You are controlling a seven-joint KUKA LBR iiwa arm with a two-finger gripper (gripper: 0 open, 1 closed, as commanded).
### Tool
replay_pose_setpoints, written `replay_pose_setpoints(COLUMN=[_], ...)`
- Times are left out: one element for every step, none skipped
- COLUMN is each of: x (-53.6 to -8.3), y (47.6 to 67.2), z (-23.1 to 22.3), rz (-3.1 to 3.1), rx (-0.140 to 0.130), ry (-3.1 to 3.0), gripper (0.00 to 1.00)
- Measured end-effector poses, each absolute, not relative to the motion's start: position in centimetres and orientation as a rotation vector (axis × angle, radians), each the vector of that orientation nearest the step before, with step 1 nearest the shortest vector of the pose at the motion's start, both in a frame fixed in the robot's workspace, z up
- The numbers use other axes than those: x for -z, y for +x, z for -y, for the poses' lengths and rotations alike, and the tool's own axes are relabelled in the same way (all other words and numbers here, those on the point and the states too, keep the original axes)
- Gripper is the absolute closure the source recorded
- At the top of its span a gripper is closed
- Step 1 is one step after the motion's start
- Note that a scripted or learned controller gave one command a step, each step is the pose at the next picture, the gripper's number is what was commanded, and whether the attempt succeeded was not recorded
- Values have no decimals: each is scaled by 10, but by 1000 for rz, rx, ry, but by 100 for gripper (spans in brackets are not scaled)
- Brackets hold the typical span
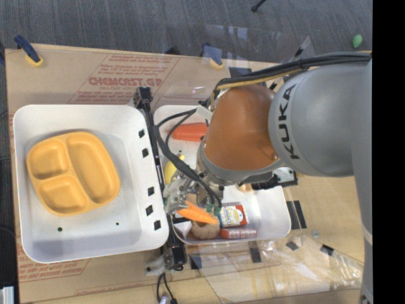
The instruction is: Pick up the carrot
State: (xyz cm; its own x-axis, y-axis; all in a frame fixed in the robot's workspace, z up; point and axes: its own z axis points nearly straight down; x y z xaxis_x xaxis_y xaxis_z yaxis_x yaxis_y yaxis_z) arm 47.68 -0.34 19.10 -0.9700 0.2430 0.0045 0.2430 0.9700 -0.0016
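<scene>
Carrot: near right bin front-left corner.
Gripper: just above; opening cannot tell.
Risk: crowded neighbours, grasp may slip.

A robot lab: KUKA arm over clamped cardboard bench

Yellow divided tray in left bin; small bottle in right bin.

fixed overhead camera, slanted over both bins
</scene>
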Motion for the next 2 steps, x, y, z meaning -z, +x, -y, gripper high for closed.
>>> replay_pose_setpoints(x=[-192,-310], y=[493,521], z=[16,24], rz=[3144,3152], rx=[-1,-4], ry=[-49,143], gripper=[100,100])
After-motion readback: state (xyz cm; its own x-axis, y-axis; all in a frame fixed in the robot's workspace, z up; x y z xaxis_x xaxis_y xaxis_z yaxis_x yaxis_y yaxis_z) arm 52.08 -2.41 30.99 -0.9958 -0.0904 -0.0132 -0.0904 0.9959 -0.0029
